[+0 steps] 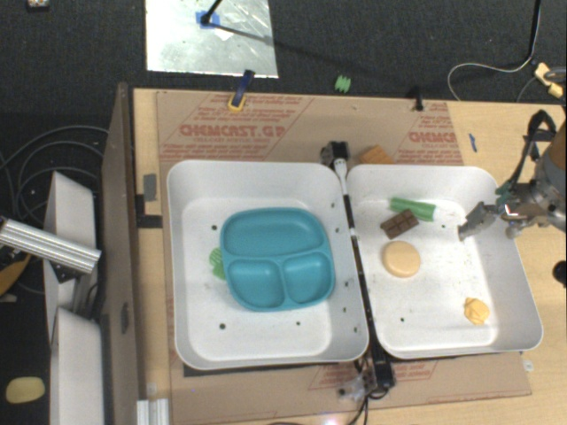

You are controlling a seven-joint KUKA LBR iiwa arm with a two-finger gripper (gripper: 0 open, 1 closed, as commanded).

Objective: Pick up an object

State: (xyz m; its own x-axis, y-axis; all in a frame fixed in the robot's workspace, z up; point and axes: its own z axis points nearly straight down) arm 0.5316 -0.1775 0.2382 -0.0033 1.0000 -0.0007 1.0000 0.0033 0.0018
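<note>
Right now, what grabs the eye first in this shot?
The blue divided tray dominates, sitting in the left bin with a bit of green poking out at its left edge. In the right bin lie small items: a green tube, a brown block, a tan disc and a yellow piece. The gripper hovers at that bin's right rim.

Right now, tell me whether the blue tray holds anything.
Empty: all three compartments of the blue tray show bare blue plastic; something green peeks from beneath its left edge.

The claw hangs over the right bin, with a green tube, brown block and tan disc to its left.
</note>
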